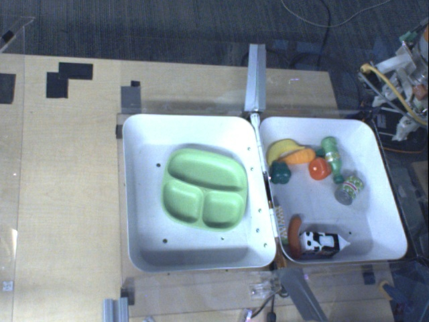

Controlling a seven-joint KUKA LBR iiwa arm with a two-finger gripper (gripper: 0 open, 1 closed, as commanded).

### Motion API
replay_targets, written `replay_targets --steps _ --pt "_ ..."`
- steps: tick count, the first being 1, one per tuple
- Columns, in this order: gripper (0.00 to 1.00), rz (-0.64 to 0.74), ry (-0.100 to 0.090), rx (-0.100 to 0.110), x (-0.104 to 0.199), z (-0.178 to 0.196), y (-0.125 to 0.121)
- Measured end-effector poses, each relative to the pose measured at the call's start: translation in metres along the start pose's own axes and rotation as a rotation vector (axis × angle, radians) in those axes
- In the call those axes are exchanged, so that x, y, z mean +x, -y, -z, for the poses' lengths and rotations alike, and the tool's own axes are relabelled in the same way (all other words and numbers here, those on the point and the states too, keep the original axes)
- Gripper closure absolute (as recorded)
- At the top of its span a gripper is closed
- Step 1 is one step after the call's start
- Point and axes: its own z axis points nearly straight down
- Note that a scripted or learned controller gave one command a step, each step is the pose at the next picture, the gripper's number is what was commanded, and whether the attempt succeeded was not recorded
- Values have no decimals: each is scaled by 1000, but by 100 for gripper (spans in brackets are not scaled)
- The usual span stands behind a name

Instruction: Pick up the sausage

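One sausage (294,228), right bin (375,146).

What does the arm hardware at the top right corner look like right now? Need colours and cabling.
At the frame's right edge the arm shows as pale grey and white metal parts with an orange patch. A yellow cable loops along it, beside thinner dark wires. Details are blurred.

two white bins sit side by side on the bench. the left bin (137,200) has a green divided tray (203,188) lying in it, three compartments. the right bin (375,180) holds a yellow banana (281,149) touching an orange carrot (299,157), a dark green veggie thing (280,173) just below them, a red-orange tomato (319,169), a green bottle (331,154), a small can (348,190) and a black and white cow toy (320,243) near the front wall.
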Motion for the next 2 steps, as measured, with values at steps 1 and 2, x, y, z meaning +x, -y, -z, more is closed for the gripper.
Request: replay_targets --steps 1,2 --pt "0 -4 5 5 -56 -158 27" --pt "0 -2 1 1 -26 -30 6"
